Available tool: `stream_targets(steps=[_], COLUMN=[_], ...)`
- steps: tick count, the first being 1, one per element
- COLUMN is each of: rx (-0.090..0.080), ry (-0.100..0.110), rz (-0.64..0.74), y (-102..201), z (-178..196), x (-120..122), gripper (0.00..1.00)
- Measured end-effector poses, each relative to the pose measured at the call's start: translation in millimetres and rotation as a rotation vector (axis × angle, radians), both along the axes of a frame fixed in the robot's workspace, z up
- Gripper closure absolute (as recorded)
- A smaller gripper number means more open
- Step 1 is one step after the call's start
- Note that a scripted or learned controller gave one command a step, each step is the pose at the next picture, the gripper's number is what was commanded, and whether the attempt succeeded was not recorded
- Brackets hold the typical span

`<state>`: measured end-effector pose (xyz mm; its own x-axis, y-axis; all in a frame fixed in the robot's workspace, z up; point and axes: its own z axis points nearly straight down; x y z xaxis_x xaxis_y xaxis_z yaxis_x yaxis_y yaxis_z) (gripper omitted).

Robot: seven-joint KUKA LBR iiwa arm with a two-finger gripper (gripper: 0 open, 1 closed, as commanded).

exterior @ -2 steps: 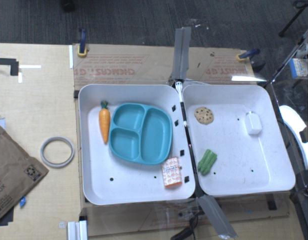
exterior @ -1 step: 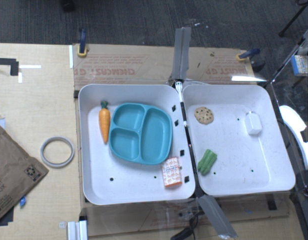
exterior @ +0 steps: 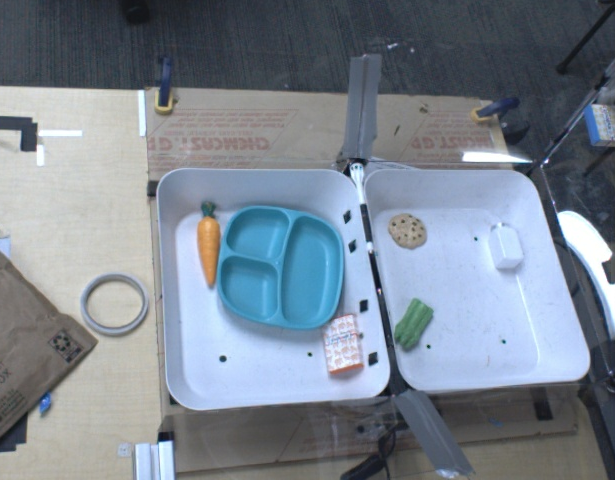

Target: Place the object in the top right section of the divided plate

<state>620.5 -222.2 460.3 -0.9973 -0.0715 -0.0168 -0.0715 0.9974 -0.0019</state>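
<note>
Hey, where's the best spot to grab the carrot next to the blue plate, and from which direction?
Probably grip the carrot across its thick orange upper body, coming straight down from above. It lies flat in the left bin, lengthwise beside the divided plate, so the fingers should close across its width.

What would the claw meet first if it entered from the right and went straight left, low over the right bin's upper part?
Probably the white block, nearest that side; the cookie lies further left. Depth is unclear, so it might pass above.
</note>
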Motion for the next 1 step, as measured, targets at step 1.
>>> stream_targets(steps=[1], rx=[-0.001], ry=[0.012], rz=[0.137], y=[-0.5], z=[-18.8], x=[32.9], gripper=[1.00])
